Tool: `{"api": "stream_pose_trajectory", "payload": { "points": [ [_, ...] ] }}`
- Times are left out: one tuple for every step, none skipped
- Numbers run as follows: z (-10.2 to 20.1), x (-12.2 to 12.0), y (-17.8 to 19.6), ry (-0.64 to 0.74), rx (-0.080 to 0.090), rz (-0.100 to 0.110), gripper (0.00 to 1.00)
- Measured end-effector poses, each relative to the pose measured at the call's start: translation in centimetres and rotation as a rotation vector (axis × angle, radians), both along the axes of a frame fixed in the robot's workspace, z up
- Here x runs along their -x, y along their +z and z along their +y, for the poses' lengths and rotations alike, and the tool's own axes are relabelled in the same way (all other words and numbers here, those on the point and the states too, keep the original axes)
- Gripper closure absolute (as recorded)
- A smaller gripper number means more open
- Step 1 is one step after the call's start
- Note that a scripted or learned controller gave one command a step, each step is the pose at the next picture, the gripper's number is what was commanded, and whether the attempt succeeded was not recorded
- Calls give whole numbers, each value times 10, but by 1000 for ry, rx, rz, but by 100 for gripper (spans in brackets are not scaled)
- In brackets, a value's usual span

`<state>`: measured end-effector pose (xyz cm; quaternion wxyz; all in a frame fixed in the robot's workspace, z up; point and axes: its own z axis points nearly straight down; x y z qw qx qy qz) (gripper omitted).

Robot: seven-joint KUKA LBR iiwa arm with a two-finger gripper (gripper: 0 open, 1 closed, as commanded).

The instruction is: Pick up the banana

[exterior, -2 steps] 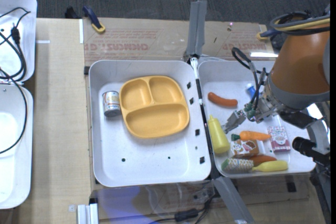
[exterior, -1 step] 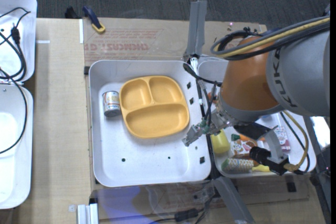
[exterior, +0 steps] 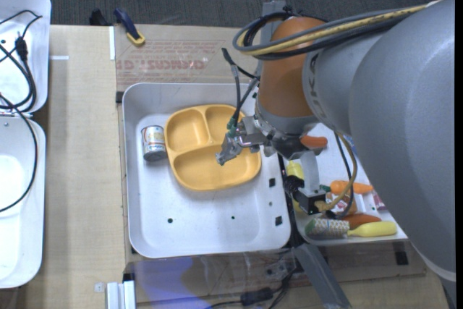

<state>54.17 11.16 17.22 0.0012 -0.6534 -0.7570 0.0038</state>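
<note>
The banana (exterior: 373, 229) is a long yellow shape lying at the near edge of the right bin (exterior: 362, 236), partly under the arm. My gripper (exterior: 228, 150) hangs over the left bin (exterior: 210, 228), above the right part of a yellow divided plate (exterior: 195, 155). It is well to the left of the banana and nothing of the banana is in it. The grey arm with its orange band (exterior: 289, 76) covers much of the right bin.
A small tin can (exterior: 153, 142) stands left of the plate in the left bin. Beside the banana lie a speckled corn-like piece (exterior: 327, 228), orange carrot-like items (exterior: 347, 188) and another yellow object (exterior: 294, 171). Cables (exterior: 246, 83) hang by the wrist.
</note>
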Motion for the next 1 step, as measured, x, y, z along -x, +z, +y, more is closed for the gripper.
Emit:
{"api": "stream_pose_trajectory", "payload": {
  "points": [
    [-2, -40, -73, 148, -16, -5, 0]
  ]
}}
